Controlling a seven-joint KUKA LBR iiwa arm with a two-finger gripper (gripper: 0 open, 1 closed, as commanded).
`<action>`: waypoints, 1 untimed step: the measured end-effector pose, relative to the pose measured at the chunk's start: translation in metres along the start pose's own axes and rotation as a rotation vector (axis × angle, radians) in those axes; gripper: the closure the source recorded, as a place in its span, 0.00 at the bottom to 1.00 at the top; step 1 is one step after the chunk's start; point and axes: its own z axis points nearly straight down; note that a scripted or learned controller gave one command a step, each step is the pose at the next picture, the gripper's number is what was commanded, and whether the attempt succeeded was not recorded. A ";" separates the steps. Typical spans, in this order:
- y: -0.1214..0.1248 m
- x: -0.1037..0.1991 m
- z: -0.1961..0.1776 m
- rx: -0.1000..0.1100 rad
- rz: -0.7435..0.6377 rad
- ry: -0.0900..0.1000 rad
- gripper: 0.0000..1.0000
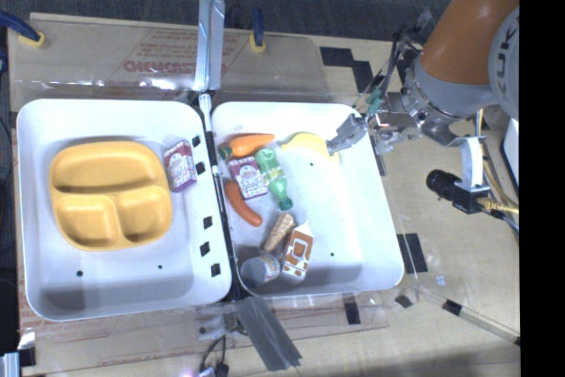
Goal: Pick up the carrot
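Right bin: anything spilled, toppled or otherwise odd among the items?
Nothing spilled or damaged. The right bin has its items heaped against its left wall: the carrot, a green bottle lying on its side, a sausage and packets. The end effector hovers by the yellow item.

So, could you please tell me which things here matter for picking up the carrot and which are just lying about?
Job: carrot, gripper, right bin.
Lying about: yellow tray, green bottle, sausage, lemon, sachets.

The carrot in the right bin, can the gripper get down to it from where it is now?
Probably yes. The carrot lies uncovered at the bin's far-left corner, and the gripper hangs beside the yellow piece. A green bottle and packet crowd its near side.
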 end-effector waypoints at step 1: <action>-0.024 -0.043 -0.063 -0.006 -0.334 -0.003 0.00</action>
